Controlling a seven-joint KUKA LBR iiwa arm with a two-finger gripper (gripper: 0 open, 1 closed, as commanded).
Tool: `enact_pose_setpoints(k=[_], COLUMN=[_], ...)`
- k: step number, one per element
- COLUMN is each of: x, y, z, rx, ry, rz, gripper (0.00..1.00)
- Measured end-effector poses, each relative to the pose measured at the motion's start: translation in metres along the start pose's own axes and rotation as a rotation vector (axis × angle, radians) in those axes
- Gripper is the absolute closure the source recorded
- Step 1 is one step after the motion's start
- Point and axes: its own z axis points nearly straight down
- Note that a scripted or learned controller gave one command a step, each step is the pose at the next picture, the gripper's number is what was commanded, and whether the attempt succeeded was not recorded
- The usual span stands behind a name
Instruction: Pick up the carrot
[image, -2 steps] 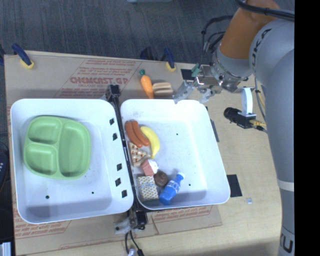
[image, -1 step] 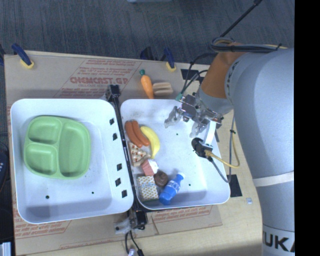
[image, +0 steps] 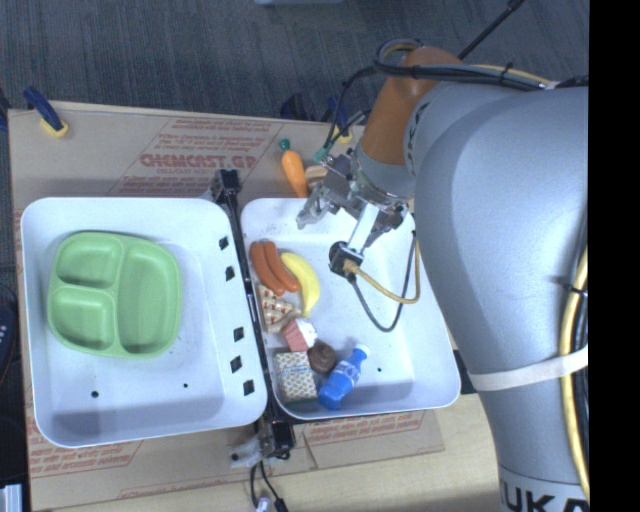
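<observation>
The carrot (image: 293, 173) is small and orange with a green tip. It lies on the brown cardboard just beyond the back-left rim of the right bin (image: 420, 340), pointing away from the bin. My gripper (image: 316, 208) hangs over the bin's back-left corner, just right of and below the carrot. Its metal body sits close beside the carrot, and I cannot make out whether they touch. Nothing shows the carrot held.
In the right bin, along its left wall, lie sausages (image: 272, 266), a banana (image: 306, 281), a checkered box (image: 293, 373), a brown lump (image: 322, 356) and a blue bottle (image: 342, 379). A cable (image: 385, 295) loops below the wrist. The left bin holds a green divided plate (image: 115, 293).
</observation>
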Motion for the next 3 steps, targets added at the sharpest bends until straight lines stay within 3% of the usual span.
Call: enact_pose_setpoints(k=[1, 2, 3], x=[-0.04, -0.092, -0.019], y=[0.043, 0.023, 0.028], z=[-0.046, 0.079, 0.078], rx=[-0.001, 0.001, 0.0], ry=[0.001, 0.0, 0.001], rz=[0.075, -0.15, -0.141], gripper=[0.0, 0.0, 0.0])
